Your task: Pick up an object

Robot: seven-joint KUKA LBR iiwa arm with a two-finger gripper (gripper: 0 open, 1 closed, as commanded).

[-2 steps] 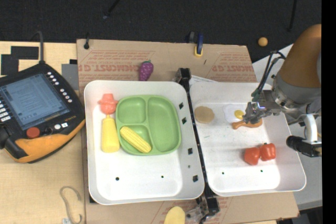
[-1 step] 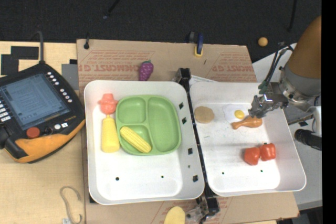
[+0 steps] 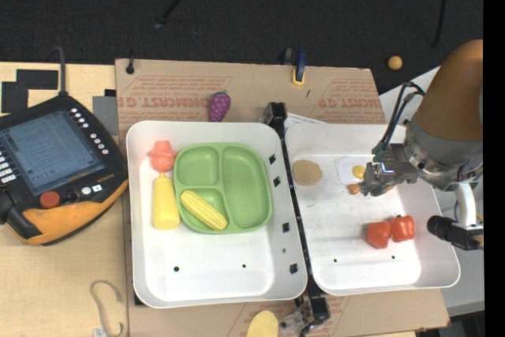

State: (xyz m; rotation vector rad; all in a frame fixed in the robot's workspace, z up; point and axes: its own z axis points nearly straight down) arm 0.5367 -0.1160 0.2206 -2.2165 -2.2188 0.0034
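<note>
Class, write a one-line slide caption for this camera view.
Gripper low in the right bin; corn on green tray.

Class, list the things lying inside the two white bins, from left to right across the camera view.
Pink toy figure → yellow plastic bottle → yellow toy corn cob → tan round disc → red toy pepper.

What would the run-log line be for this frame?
arm: over right bin | gripper: low, beside small yellow piece | red pepper: loose in right bin | corn: on green plate, left bin
</note>
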